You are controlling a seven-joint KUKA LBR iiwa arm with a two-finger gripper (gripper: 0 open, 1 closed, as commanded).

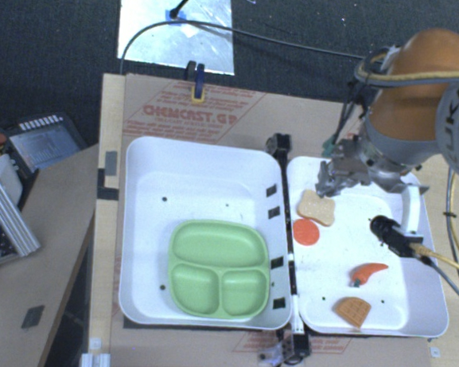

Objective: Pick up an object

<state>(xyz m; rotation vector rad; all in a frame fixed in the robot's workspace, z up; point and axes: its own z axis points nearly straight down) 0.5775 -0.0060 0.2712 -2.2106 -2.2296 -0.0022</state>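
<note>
Near edge, lower right of frame: right bin (420, 303), a shallow tray of smooth white plastic with rounded corners. It holds four small pieces.
- Waffle wedge (352, 311): tan-orange, grid-textured, flat. It is lowest in the bin and lies alone.
- Curved pepper (368, 272): glossy orange-red and tapered. It lies just above the wedge, apart from it.
- Red disc (307, 233): flat, round and matte, near the bin's left wall.
- Bread slice (316, 207): pale beige with a soft rounded outline. It lies just above the disc, and their edges are close or touching.

Lower centre: left bin (174, 178), the same white plastic. A light green tray (220, 267) sits in its lower half. The tray is a smooth rounded rectangle with three compartments, one long and two small.

Both bins rest on a brown cardboard sheet (220, 110) with red lettering, on a pale wood tabletop (62, 228).

Middle right: my tool (328, 184), grey metal, hangs at the top edge of the bread slice. I cannot tell whether contact is made. I also cannot tell whether the tool is open or closed. Nothing is visibly gripped.

Far, upper centre: a blue and yellow clamp (196, 82) at the cardboard's edge. Behind it is a crinkled, shiny foil square (180, 18).
</note>
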